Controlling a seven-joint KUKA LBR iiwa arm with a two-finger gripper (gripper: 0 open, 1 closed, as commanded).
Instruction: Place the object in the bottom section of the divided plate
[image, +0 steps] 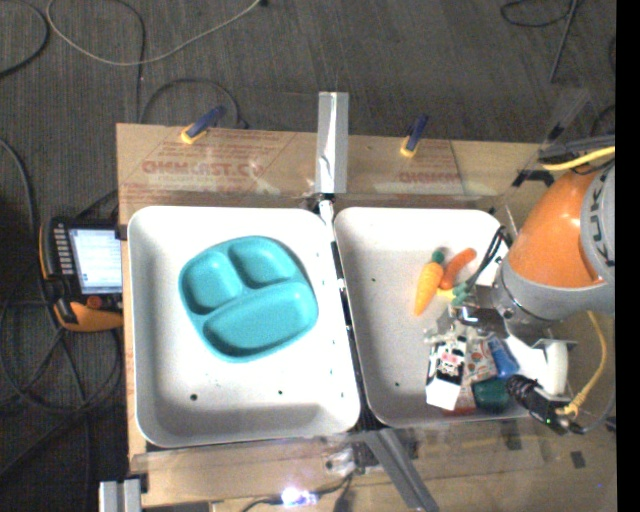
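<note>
Two shallow white bins are seen side by side on the counter (150, 170), which is covered with brown cardboard. The left bin (160, 400) carries a turquoise divided plate (249, 296), lying slightly turned, with two small sections toward the top and one large section toward the bottom; all three sections are bare. The right bin (385, 330) carries a cluster of small objects along its right side. An orange toy carrot (428, 286) lies nearest the bin's middle, with a second orange-red piece (458, 263) just beside it to the upper right. Below these, a white box with black markings (447, 372), a blue item (502, 357) and a dark green item (491, 394) are crowded together near the bin's lower right corner. The grey arm with its orange band (553, 240) reaches in from the right, over the right bin's edge. The gripper (470, 305) is positioned low among the cluster, just right of the carrot, but whether it is open or closed cannot be told, since it is lost in the clutter.
</note>
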